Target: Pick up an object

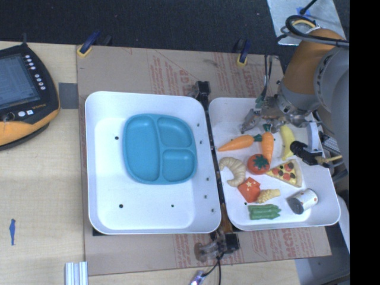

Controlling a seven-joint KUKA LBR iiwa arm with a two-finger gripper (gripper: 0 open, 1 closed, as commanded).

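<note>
Glossy plastic food [263, 171] fills the smooth white right bin [329, 217].

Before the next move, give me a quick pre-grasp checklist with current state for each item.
1. Gripper over the right bin, at its far end: ok.
2. Fingers spread, nothing between them: ok.
3. Target under gripper: cannot tell; the two carrots and the banana all lie just beyond the fingertips.
4. Toys crowded, tomato touching the pizza slice: not ok for a clean single pick.
5. Left bin holds the blue divided plate, out of the arm's way: ok.
</note>
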